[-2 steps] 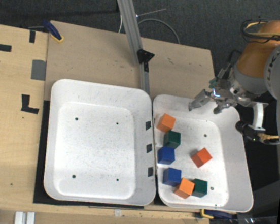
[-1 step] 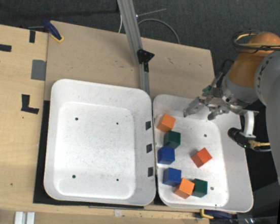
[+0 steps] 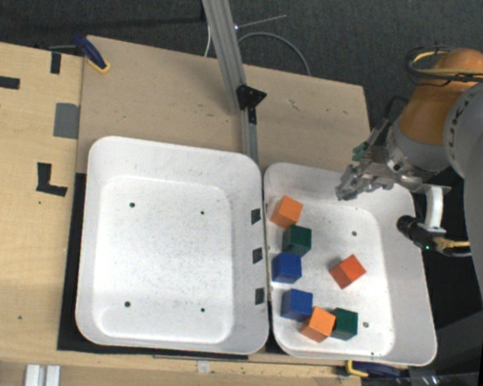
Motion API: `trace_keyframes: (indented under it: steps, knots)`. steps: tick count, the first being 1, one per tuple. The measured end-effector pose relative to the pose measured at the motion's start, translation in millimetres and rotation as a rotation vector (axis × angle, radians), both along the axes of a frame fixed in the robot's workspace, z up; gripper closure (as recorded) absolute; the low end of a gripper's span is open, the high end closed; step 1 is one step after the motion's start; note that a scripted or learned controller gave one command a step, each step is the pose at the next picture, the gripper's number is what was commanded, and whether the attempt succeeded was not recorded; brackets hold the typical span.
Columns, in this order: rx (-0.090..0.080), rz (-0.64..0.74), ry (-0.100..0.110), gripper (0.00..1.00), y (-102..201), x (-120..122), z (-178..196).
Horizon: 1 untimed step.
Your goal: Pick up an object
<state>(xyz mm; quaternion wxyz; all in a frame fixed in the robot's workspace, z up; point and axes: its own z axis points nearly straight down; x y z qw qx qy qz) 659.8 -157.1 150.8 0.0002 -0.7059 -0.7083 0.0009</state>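
Seven cubes in right bin, gripper at far rim

Seven cubes lie in the right bin [image 3: 399, 336]. Nearest: orange cube [image 3: 319, 323] touching green cube [image 3: 345, 323] and blue cube [image 3: 297, 304]. Farther: blue, orange, green and orange cubes. Gripper [image 3: 349, 190] hangs over the far rim, carrying nothing; finger state cannot be told. Left bin [image 3: 114, 158] adjoins.

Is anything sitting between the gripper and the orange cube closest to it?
Nothing visible does. The gripper hangs over the right bin's far edge, and only bare white floor separates it from the orange cube.
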Motion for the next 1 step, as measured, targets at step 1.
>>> trace_keyframes:
  steps: [1]
  knots:
    - [-0.001,-0.002,-0.007,1.0,-1.7,9.1,60.4]
